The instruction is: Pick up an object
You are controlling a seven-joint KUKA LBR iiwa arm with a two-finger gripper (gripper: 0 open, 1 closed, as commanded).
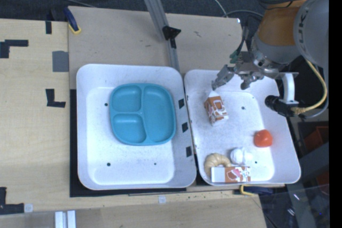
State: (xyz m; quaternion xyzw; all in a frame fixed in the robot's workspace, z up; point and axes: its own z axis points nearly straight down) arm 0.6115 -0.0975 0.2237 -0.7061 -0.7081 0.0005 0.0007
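My gripper hangs over the far edge of the right bin, fingers spread open with nothing between them. Just below and left of it lies a small brown-and-white carton. A red tomato-like ball rests near the bin's right side. At the near edge sit a croissant, a small white object and a flat orange-and-white box.
The left bin holds a blue divided plate. A grey metal pole slants down to the gap between the bins. The arm's orange-banded body fills the upper right, with cables beside it.
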